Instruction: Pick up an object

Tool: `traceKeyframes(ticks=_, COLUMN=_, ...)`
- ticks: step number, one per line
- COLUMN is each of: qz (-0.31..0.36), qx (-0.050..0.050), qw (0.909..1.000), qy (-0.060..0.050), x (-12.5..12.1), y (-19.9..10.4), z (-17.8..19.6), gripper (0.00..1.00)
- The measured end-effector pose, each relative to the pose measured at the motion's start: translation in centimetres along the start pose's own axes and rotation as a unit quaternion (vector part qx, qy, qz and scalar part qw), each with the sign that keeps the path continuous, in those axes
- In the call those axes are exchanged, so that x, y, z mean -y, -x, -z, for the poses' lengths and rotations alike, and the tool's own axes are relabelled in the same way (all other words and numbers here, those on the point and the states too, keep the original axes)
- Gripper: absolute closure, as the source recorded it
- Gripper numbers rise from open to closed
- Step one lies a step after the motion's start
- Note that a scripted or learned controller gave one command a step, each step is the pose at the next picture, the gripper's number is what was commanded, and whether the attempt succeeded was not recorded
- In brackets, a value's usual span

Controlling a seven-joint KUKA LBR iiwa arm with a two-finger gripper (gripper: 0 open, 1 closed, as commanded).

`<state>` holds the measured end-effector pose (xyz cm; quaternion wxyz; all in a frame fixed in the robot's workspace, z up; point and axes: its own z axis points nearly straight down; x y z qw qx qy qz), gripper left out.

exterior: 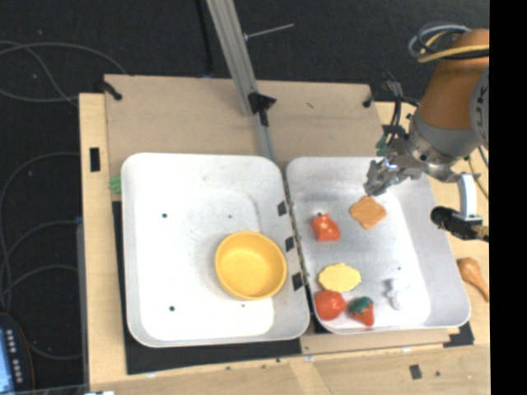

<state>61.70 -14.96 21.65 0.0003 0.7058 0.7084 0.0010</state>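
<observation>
A tan tabletop (189, 113) on dark floor carries two white bins. In the right bin (412, 303), the toast-like piece (368, 212) lies upper middle, long axis slanting up-right. The gripper (379, 177) hovers just above it; whether its jaws are apart or together cannot be told.

yellow bowl (250, 264) blocking left bin (165, 188), back half open

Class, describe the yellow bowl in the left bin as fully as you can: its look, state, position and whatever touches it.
The yellow bowl is round, glossy and plastic-looking, one plain yellow inside and out. It stands upright, mouth up, with nothing visible inside. It rests on the floor of the left bin, toward that bin's near right corner, close to the wall it shares with the right bin. Only the bin floor touches it. The gripper is far off, over the right bin.
</observation>
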Motion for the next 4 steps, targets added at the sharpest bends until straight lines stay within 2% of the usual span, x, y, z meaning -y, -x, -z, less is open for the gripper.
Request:
traceKeyframes(ticks=2, qz=0.000, qx=0.000, qw=1.0000, qy=-0.001, x=2.6, y=-10.9, z=0.5, gripper=1.00)
traceKeyframes(ticks=4, qz=0.000, qx=-0.001, qw=1.0000, qy=-0.001, x=4.3, y=-20.8, z=2.7, gripper=1.00)
